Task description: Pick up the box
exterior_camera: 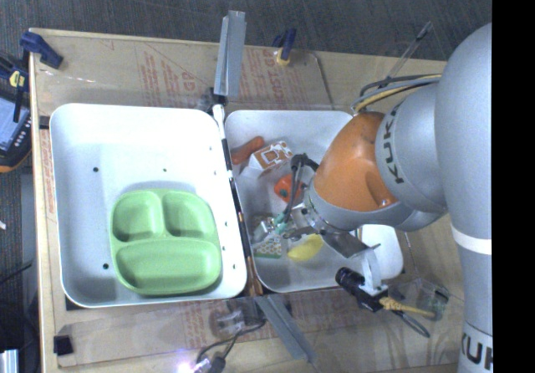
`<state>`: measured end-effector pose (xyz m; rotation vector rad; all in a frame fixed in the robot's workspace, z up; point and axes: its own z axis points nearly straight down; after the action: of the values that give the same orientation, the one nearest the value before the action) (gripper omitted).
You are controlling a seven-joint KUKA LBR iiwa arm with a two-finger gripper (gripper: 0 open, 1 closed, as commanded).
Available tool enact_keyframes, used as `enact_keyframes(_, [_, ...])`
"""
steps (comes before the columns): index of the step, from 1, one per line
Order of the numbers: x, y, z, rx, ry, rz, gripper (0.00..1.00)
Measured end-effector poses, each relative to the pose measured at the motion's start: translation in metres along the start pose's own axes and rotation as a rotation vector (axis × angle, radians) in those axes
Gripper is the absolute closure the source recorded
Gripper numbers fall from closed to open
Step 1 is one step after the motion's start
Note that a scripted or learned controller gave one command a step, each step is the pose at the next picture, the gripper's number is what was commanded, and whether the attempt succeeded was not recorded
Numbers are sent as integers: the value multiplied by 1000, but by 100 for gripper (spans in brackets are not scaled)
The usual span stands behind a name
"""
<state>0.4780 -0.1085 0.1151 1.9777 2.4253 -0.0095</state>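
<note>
Down in the right-hand bin (334, 122), near its left wall, the arm's wrist is lowered over a crowded heap of small things, and the gripper (282, 225) sits low among them; whether the jaws are released or clenched cannot be told, because the orange band and grey wrist cover them from above. The box (274, 155), a small white and brown carton, lies toward the far side of that bin, just beside an orange-brown piece (247, 150) on its left and a little way beyond a red thing (284, 187). It looks apart from the gripper, which appears to be closer to a patterned packet (269, 239) and a yellow thing (305, 248) at the near side. The left bin (75, 154) holds a green divided tray (165, 242), well away from the work. Judging from this, the chief risk is that the jaws come down on the wrong item, since the packet and the yellow thing lie nearer to them than the box does. The clutter is tight, so a closing grip could also catch two things at once or nudge the box against the bin's wall. With the box lying flat, a grasp across a wide face might slip off.
</note>
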Motion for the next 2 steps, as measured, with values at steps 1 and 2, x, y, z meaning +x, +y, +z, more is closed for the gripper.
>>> enact_keyframes(1, [1,1,-9,2,1,-9,100])
enact_keyframes(2, [1,1,-9,1,1,-9,0])
